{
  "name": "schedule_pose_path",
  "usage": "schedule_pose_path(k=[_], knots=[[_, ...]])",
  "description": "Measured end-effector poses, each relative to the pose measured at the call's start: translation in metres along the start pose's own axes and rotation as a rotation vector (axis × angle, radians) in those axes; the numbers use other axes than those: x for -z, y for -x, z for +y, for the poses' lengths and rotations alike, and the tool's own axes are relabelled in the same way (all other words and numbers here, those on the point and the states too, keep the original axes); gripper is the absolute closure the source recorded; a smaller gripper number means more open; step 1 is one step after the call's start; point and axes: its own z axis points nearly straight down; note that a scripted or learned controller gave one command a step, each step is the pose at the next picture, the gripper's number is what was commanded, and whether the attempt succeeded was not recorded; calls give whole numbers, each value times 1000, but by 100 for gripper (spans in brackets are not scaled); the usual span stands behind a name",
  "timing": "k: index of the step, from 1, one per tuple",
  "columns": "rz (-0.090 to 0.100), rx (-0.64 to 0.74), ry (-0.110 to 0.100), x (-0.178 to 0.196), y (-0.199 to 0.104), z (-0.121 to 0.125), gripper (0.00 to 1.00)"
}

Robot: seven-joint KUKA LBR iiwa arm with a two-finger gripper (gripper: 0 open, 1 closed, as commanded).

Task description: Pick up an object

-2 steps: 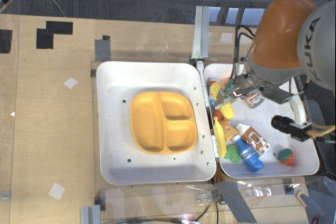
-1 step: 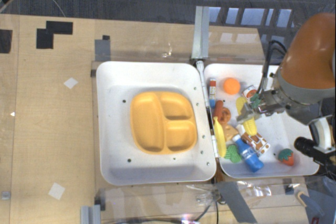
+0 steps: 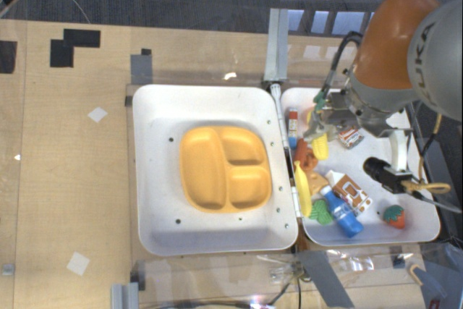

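Toy objects (image 3: 325, 184) of many colours crowd the right-hand shallow white plastic bin (image 3: 425, 226), mostly in its left half and along its near wall. A yellow banana-shaped piece (image 3: 302, 193) lies lengthwise against the bin's left wall. A green lump (image 3: 320, 212) sits at the bin's near-left corner, and a blue plastic bottle (image 3: 346, 219) lies tilted just beside it, close to the near wall. A brown-and-white carton (image 3: 350, 191) rests about the middle of the bin, touching the blue bottle's upper end. A red round fruit with a green top (image 3: 393, 216) stands alone toward the bin's near-right corner. An orange piece (image 3: 307, 155) and a yellow block (image 3: 319, 149) lie together by the left wall, farther back. A small red-and-white box (image 3: 351, 137) sits toward the far middle of the bin.

The grey two-finger gripper (image 3: 316, 128) hangs over the bin's far-left part, just above the yellow block and the orange piece; whether it is apart or together cannot be told, and nothing is seen held in it. The grey arm with its orange band (image 3: 394, 32) rises over the bin's far wall.

Just beside the bin's left wall lies the second white bin (image 3: 159, 155), with a yellow divided plastic tray (image 3: 224, 168) at its middle.
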Motion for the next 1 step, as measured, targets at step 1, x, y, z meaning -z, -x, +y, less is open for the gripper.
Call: schedule_pose_path(k=[1], knots=[[-1, 272, 1, -55, 21, 38, 100]])
